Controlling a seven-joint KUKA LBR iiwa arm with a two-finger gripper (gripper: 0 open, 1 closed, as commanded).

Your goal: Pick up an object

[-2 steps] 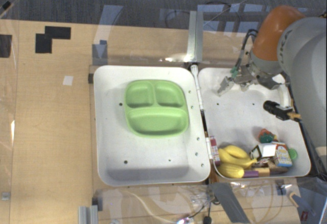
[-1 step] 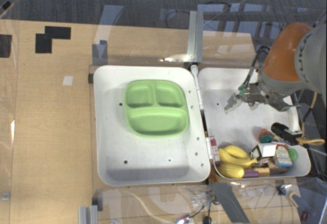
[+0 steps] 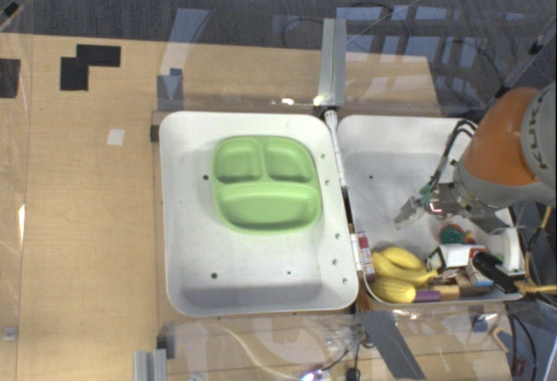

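Observation:
In the right bin [image 3: 383,153], two yellow banana-shaped pieces [image 3: 396,263] lie against the front-left corner, one behind the other. A brown stick-like object [image 3: 454,290] lies along the front wall beside them. A small green object [image 3: 452,237] sits a little further back, partly hidden by the arm. My gripper [image 3: 418,207] hangs low over the middle of this bin, behind and slightly right of the bananas. I see nothing held in it. The grey arm with its orange band [image 3: 509,144] comes in from the right.
The left bin [image 3: 187,284] holds a green divided plate [image 3: 264,182] near its middle. A metal divider rail [image 3: 341,188] separates the two bins. Bare wooden bench [image 3: 78,223] lies to the left, with clear panels around the bins.

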